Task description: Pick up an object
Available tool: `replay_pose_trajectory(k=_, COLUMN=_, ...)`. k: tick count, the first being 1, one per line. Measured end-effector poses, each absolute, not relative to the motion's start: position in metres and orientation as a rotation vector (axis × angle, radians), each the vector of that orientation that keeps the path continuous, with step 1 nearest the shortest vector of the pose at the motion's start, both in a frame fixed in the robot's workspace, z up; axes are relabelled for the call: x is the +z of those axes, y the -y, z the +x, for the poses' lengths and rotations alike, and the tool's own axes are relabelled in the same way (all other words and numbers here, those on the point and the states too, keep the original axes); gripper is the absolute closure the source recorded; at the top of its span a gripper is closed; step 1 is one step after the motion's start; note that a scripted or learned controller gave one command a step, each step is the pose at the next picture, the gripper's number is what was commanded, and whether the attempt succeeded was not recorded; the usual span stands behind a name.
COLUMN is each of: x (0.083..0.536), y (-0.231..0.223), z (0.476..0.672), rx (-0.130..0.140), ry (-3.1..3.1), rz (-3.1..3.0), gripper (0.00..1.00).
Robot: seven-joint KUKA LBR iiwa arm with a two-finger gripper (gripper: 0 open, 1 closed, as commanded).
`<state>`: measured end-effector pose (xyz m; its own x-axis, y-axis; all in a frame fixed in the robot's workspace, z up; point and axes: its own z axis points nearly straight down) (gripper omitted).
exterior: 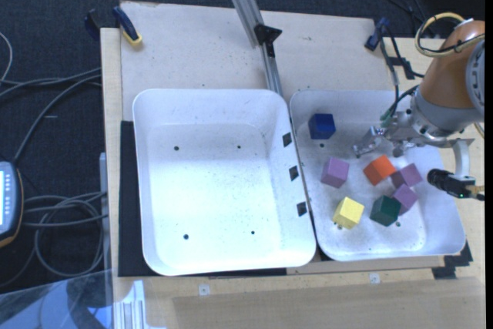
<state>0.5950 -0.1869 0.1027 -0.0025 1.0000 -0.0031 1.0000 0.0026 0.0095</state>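
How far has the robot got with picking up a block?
Done: the gripper is over the right bin, close above the orange block. In hand: nothing visibly between its fingers. Left: grabbing and lifting; the orange, blue and yellow blocks all lie in the bin.

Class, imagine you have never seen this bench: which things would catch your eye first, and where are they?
A cluster of coloured blocks in the right bin stands out: a blue block at the back, an orange block in the middle, a yellow block near the front. The grey and orange arm leans in from the right, its gripper just above the orange block. The left bin beside them is plain white.
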Motion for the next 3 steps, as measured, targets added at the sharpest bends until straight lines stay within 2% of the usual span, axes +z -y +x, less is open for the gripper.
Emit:
replay_pose_trajectory(k=1, x=0.111, y=0.187, z=0.593, rx=0.003, ry=-2.22, rz=2.217, gripper=1.0)
replay_pose_trajectory(k=3, x=0.201, y=0.182, z=0.591, rx=0.005, ry=-2.219, rz=2.215, gripper=1.0)
